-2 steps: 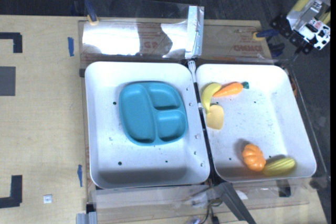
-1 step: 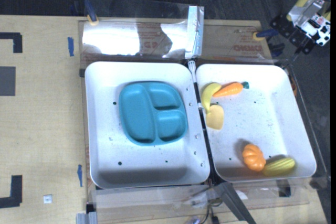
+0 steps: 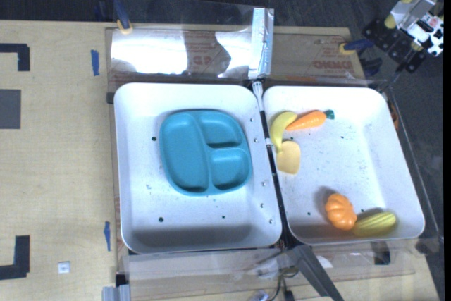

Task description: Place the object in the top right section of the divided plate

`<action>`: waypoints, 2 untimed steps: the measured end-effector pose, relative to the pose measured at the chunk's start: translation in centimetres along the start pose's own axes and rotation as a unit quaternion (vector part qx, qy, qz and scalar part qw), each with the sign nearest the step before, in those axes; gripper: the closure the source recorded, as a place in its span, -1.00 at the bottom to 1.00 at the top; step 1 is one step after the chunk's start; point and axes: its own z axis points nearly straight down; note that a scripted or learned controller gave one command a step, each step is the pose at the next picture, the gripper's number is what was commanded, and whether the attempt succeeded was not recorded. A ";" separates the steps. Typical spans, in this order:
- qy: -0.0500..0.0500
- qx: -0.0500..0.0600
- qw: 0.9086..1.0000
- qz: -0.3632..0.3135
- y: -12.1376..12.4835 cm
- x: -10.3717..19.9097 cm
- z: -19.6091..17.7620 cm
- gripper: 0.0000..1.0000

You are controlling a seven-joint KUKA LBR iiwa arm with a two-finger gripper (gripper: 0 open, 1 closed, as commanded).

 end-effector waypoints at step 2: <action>0.017 0.009 0.997 0.076 -3.5 -0.3 6.1 1.00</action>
